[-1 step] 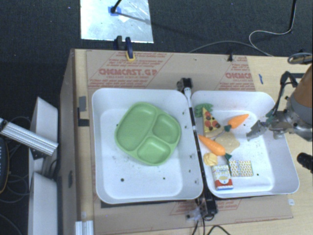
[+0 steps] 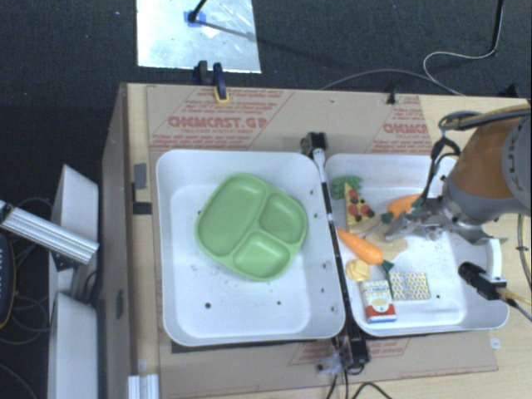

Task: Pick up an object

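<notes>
My gripper (image 2: 405, 223) is low inside the right bin (image 2: 440, 316), reaching in from the right. Just above it lies an orange toy piece (image 2: 402, 203), close to or touching the gripper. A carrot (image 2: 361, 246) lies to its left, and a pizza slice (image 2: 357, 206) with a green bit above it sits further up-left. A small yellow piece (image 2: 357, 270), a red-and-white box (image 2: 378, 299) and a patterned packet (image 2: 410, 286) lie toward the bin's front. A pale flat item (image 2: 394, 243) rests just below the gripper.
The left bin (image 2: 183, 306) holds a green divided plate (image 2: 252, 226). A divider rail (image 2: 331, 223) runs between the two bins. The arm's orange and grey wrist (image 2: 490, 173) hangs over the right bin's right side.
</notes>
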{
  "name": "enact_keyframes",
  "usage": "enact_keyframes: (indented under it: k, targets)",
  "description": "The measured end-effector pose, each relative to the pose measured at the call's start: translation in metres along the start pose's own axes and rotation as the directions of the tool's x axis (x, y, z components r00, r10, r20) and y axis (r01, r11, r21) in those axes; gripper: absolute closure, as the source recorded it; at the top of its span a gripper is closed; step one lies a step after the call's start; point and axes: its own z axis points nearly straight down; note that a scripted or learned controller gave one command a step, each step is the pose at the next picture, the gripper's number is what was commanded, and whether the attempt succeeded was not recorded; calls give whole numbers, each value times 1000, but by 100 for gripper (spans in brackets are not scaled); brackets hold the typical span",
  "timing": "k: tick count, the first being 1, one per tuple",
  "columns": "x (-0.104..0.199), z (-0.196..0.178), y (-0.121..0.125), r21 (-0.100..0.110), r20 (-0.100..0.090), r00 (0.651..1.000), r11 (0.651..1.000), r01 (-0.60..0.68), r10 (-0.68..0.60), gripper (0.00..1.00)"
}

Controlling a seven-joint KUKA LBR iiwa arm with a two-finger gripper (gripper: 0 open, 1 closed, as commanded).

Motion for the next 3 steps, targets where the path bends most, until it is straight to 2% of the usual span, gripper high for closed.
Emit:
enact_keyframes:
  k: [1,2,3]
  targets:
    - [67,-1,63,-4,-2,1000,1000,1,-1,0]
    - [68,-12,64,-7,-2,1000,1000,5,-5,100]
    - [68,-12,64,-7,-2,1000,1000,6,-6,0]
